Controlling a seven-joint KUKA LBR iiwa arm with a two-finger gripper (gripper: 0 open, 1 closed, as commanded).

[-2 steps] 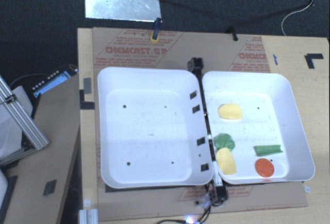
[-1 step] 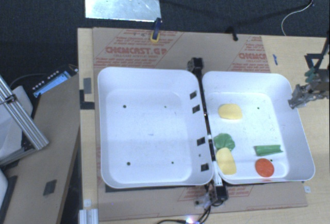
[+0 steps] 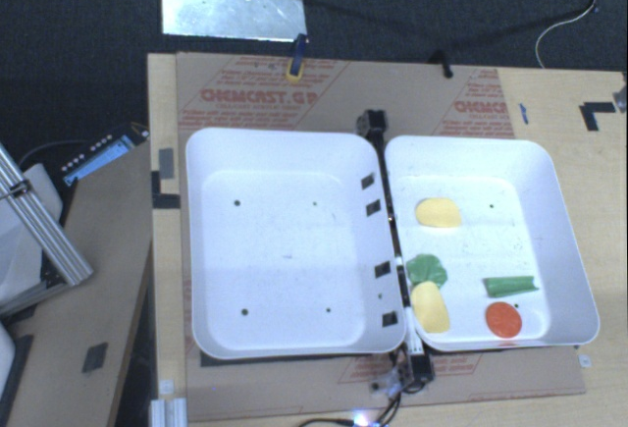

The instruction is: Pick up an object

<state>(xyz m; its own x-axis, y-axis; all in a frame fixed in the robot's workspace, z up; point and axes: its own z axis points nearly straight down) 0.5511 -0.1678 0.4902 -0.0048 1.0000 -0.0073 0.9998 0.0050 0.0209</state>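
Two white bins sit side by side on a printed cardboard sheet. In the right bin, taken from its centre, a yellow oval piece lies toward 10 o'clock, a green leafy piece toward 8 o'clock touching a second yellow piece at 7, a green strip toward 5, and just beneath it an orange-red disc. The left bin lies at 9 o'clock. How the jaws stand cannot be told
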